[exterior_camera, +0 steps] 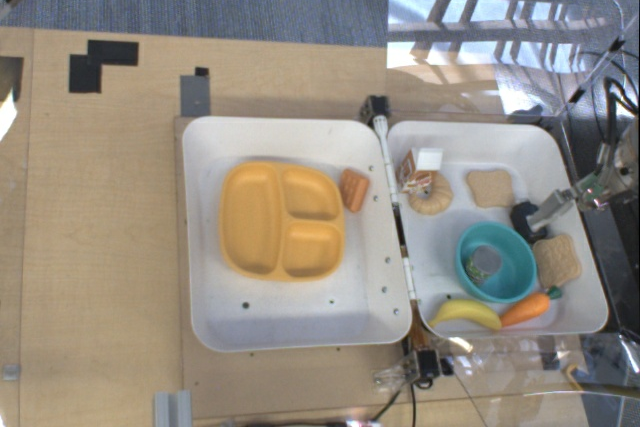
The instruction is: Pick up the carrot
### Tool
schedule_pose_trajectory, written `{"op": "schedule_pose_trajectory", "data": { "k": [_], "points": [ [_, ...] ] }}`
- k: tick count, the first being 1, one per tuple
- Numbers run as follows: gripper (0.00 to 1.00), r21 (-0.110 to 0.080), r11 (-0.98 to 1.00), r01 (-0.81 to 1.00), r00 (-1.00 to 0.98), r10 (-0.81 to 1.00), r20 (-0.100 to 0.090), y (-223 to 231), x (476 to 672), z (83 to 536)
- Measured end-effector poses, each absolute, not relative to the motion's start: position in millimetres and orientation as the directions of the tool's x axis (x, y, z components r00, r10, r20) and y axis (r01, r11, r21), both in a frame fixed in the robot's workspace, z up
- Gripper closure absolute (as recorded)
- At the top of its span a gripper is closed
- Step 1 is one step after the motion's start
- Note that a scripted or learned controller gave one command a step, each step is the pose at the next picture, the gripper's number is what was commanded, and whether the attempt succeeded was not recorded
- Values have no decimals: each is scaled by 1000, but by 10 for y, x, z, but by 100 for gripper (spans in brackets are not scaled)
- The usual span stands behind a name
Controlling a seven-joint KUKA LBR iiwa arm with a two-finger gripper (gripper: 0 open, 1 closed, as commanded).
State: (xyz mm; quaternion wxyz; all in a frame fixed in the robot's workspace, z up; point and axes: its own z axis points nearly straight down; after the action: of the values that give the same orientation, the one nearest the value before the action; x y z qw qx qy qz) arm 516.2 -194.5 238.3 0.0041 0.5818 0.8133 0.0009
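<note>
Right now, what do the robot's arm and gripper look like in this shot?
The gripper is a slim, pale grey metal piece with a silvery sheen. It widens into a blockier light grey metallic wrist at the picture's right edge. It is too small to make out any markings.

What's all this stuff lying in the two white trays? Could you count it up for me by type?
Dishes: 2 (yellow divided plate, teal bowl)
Fruit and vegetables: 2 (banana, carrot)
Bread-like foods: 4 (brown roll, ring, upper tan slice, lower tan slice)
Small packet: 1
Total: 9
</note>
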Motion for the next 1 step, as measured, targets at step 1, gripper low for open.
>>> {"op": "schedule_pose_trajectory", "data": {
  "k": [1],
  "points": [
    [0,-2,422,906,-422,906,2,-2051,4945,1264]
  ]
}}
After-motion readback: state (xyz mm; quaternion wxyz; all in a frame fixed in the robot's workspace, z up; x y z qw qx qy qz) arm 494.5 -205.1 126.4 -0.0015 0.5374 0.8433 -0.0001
